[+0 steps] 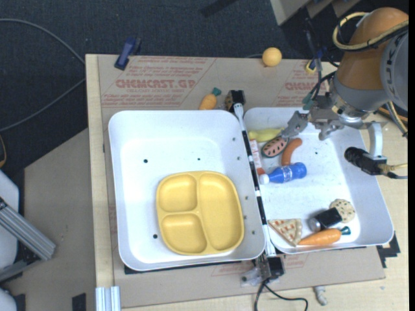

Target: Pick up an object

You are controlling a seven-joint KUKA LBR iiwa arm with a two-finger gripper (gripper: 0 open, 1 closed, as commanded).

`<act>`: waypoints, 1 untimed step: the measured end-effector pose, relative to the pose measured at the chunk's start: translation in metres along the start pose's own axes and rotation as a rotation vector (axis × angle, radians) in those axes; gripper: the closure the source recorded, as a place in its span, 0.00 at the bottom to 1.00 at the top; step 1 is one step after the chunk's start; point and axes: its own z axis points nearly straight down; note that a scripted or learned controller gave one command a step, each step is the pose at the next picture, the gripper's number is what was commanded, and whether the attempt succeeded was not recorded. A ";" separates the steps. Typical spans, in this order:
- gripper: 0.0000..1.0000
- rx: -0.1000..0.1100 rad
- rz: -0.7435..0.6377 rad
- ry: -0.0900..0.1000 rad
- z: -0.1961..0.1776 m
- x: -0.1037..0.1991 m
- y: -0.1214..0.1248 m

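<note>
My gripper [308, 129] hangs over the back of the right bin [363, 193], open, with nothing between its fingers. One finger [293, 127] reaches left toward an orange sausage [292, 150], a brown-and-red piece [275, 146] and a yellow banana [262, 135] at the bin's back left. A blue bottle [286, 173] lies on its side just in front of them. Near the front edge lie a pizza slice [286, 229], a carrot [319, 238], a cookie [342, 208] and a dark cylinder [324, 219].
The left bin [130, 148] holds a yellow divided plate [199, 211]. On the bench behind the bins sit an orange ball [272, 57], a small orange toy [209, 101] and a blue clip [126, 54]. A black part [362, 159] juts over the right bin's right side.
</note>
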 end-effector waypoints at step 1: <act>0.00 -0.002 0.003 -0.002 0.080 -0.035 0.036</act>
